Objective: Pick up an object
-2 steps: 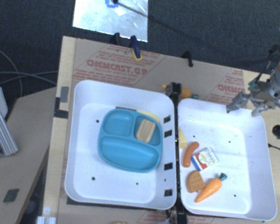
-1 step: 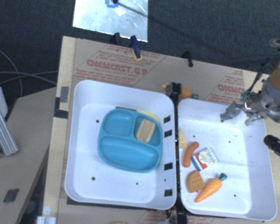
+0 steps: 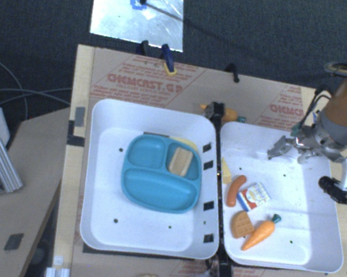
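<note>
My pincer (image 3: 286,147) hangs spread and holding nothing over the far part of the right bin (image 3: 326,222), well apart from the sausage (image 3: 236,190), small carton (image 3: 255,195), cookie (image 3: 242,224) and carrot (image 3: 259,233) nearer the front, while the left bin (image 3: 106,176) bears a blue tray (image 3: 154,180).

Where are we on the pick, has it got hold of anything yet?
Nothing looks done yet. The end effector sits over the back of the right bin with nothing visible in it. The hot dog, small carton, cookie and carrot all lie on the bin floor, nearer the front. Left to do: move to one, grasp and lift.
</note>
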